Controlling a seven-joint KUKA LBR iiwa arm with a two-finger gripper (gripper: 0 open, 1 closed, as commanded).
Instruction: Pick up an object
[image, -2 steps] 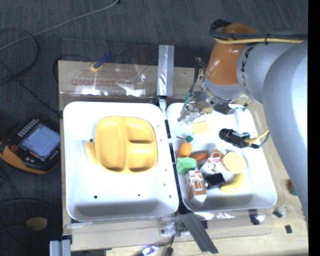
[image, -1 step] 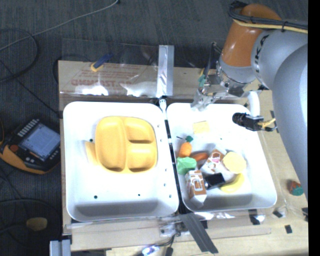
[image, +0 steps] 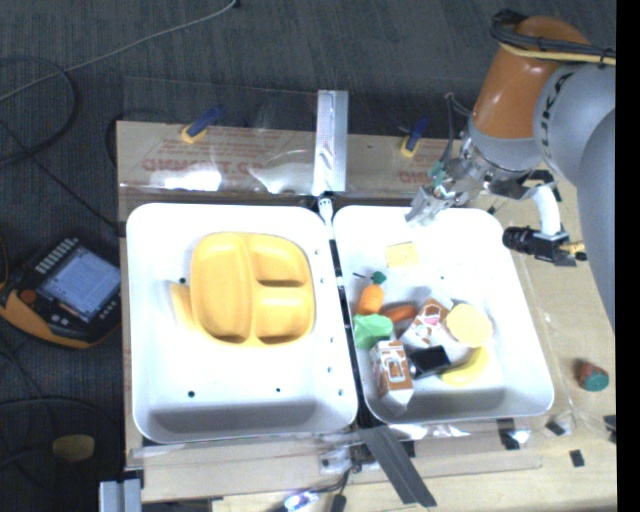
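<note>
Arm (image: 560, 100) is reaching in from the right, orange band sitting above the wrist, and the gripper (image: 428, 205) is hanging over the far edge of the right bin (image: 520, 290), near its far-left corner. Fingers are pointing down and left toward the bin rim; whether they are apart or together I cannot tell at this resolution. Nothing is showing between them.

Right bin is holding the loose objects. A pale yellow square piece (image: 401, 254) is lying alone toward the far side, just near of the gripper and apart from the rest. The others are crowding the near-left part of the bin: a small orange carrot-like toy (image: 371, 297) with a green top, a green lump (image: 373, 328) just near of it, a reddish-orange item (image: 400, 312) between them and a red-and-white carton (image: 431, 320). A round yellow disc (image: 468, 325) is lying to the right of the carton, a black item (image: 428, 360) near of it, a small brown-and-white box (image: 394, 368) to the black item's left, and a yellow piece (image: 465, 372) at the near right of the heap.

Left bin (image: 160, 380) is carrying a yellow divided tray (image: 250, 287), turned upside down or upright I cannot tell, sitting toward its far side
</note>
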